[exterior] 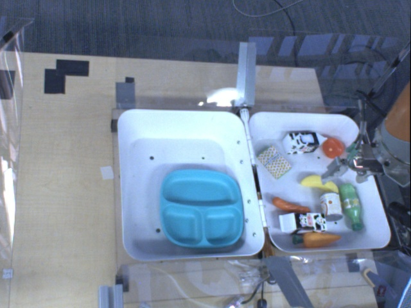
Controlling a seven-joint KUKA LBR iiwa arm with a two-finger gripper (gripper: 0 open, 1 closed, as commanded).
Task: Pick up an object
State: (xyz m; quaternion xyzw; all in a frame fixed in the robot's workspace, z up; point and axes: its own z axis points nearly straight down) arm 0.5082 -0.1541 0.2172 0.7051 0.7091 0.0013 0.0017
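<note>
Two bins on desk [70, 191]; tool [347, 167] over right bin [369, 239], grip state unclear, crowded by tomato [332, 147], banana [319, 183], green bottle [350, 206]; blue tray [201, 206] in left bin [138, 146]

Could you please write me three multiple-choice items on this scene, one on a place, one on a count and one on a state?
1. Where does the blue divided plate lie?
A. left bin
B. right bin
C. bare bench

2. How many compartments does the plate have?
A. two
B. three
C. five

3. How does the green bottle rest?
A. standing upright
B. lying on its side
C. leaning on the plate

Key: 1 A, it sits within the left bin. 2 B, one long section above two smaller ones. 3 B, its length lies flat on the right bin floor, below the gripper.
</note>
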